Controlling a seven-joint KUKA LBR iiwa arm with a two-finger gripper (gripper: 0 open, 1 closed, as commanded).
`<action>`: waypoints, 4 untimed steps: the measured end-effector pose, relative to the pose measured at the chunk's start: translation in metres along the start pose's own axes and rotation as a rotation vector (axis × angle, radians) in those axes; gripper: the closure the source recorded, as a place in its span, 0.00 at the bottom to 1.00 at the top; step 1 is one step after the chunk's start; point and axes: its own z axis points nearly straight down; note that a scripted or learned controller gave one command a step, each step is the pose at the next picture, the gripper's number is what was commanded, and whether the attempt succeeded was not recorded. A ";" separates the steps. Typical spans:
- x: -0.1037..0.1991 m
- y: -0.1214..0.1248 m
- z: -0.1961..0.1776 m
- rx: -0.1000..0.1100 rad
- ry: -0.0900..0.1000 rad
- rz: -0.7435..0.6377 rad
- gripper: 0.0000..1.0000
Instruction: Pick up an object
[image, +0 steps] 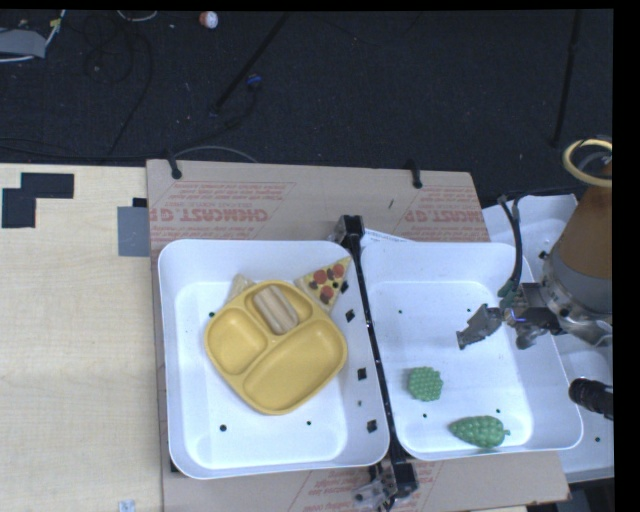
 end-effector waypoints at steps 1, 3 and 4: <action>0.000 0.002 -0.007 -0.012 -0.002 -0.003 0.00; 0.003 -0.004 0.080 -0.009 0.000 -0.002 0.00; 0.001 -0.015 0.132 -0.008 0.000 -0.002 0.00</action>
